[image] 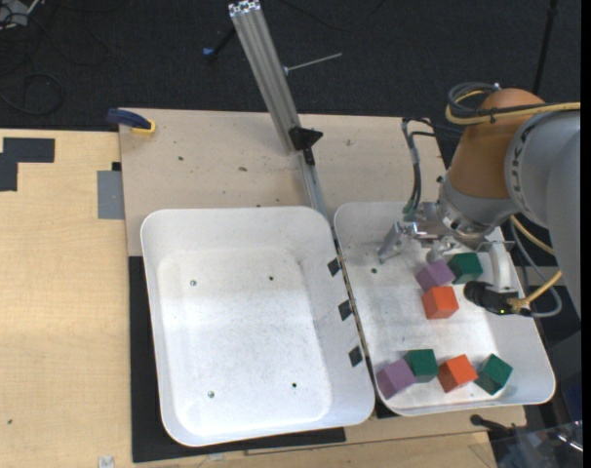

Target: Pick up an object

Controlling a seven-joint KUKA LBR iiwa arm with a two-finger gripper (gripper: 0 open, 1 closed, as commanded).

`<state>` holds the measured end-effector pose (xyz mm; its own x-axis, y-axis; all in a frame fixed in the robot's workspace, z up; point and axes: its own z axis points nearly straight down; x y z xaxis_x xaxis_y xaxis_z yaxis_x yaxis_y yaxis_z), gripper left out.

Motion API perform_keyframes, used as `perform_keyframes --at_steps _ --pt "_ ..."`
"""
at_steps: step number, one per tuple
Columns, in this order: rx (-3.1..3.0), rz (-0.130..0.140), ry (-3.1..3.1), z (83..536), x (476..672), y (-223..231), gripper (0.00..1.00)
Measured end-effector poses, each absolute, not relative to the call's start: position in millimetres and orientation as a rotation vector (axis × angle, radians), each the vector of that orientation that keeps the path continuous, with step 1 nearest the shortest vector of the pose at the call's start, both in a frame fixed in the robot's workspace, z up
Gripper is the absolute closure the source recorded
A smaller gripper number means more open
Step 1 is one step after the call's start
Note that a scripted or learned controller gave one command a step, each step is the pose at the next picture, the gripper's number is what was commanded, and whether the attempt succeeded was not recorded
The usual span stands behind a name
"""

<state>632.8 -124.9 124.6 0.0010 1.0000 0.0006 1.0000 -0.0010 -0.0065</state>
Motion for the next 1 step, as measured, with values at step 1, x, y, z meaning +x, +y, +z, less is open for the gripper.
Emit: perform_keyframes --at_steps 1 --pt "-2.224 0.001 -2.218 90.4 633.5 -123.9 0.0"
